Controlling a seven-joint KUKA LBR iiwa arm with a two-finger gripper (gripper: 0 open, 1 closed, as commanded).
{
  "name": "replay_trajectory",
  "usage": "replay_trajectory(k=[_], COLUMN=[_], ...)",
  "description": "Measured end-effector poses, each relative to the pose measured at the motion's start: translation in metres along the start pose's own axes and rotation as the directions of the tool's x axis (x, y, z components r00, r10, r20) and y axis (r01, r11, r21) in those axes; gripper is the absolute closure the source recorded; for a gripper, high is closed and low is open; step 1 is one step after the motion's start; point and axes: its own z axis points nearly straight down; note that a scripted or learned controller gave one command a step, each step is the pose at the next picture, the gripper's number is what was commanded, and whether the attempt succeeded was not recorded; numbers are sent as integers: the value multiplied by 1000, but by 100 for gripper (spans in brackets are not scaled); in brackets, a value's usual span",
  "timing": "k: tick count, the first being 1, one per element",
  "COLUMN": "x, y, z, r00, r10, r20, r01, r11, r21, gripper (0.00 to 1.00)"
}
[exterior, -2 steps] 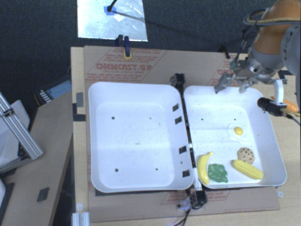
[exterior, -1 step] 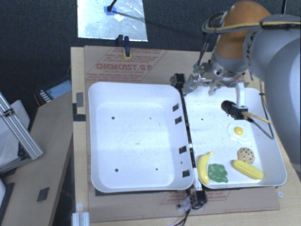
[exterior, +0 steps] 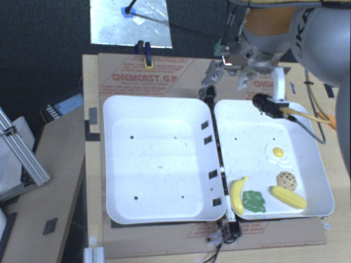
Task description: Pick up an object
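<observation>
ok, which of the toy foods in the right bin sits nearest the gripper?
The fried egg: it lies highest in the right bin, closest to the gripper; the banana, cookie and corn lie lower.

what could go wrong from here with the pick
The banana, green leaf, corn and cookie crowd the right bin's near edge, so a grasp may nudge or catch two. The hand hangs over the far rim, well away from them. The fried egg lies flat, hard to pinch.
</observation>
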Motion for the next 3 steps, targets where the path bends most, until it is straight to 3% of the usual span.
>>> replay_trajectory(k=[1,2,3], x=[74,70,132], y=[7,9,29], z=[160,143,72], r00=[1000,1000,1000], r10=[1,6,3], r20=[0,2,0], r01=[-1,-6,-3], r11=[1000,1000,1000], r21=[13,6,1], gripper=[0,100,100])
